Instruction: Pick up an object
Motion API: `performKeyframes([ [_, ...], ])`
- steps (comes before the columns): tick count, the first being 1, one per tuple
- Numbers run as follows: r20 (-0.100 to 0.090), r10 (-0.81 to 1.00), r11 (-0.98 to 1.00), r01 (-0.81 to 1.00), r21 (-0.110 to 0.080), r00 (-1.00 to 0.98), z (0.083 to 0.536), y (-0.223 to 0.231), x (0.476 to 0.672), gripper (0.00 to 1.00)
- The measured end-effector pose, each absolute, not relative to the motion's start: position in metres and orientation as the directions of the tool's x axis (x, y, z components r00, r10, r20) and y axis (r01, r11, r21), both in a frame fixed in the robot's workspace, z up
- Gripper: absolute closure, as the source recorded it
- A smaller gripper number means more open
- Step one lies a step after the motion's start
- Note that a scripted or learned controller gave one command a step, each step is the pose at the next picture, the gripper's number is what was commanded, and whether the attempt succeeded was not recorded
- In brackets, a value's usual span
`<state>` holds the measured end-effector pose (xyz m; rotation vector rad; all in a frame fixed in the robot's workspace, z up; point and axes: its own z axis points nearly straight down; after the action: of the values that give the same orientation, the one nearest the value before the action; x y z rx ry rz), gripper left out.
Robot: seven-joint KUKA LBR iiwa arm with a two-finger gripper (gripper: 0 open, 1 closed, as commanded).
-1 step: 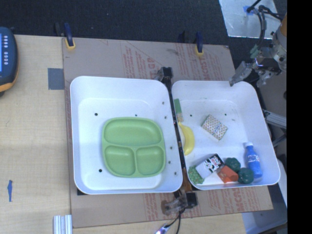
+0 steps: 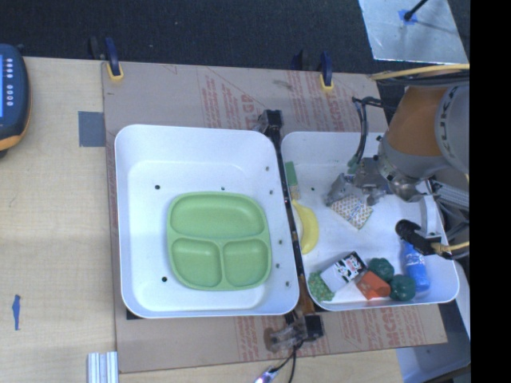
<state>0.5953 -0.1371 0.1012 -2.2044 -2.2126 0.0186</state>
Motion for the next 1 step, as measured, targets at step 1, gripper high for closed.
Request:
performKeyframes([
  [1, -0.002, 1.000, 0.004, 1.000, -0.005, -0.004, 0.1213, -0.1408, 0.6005, 1.00],
])
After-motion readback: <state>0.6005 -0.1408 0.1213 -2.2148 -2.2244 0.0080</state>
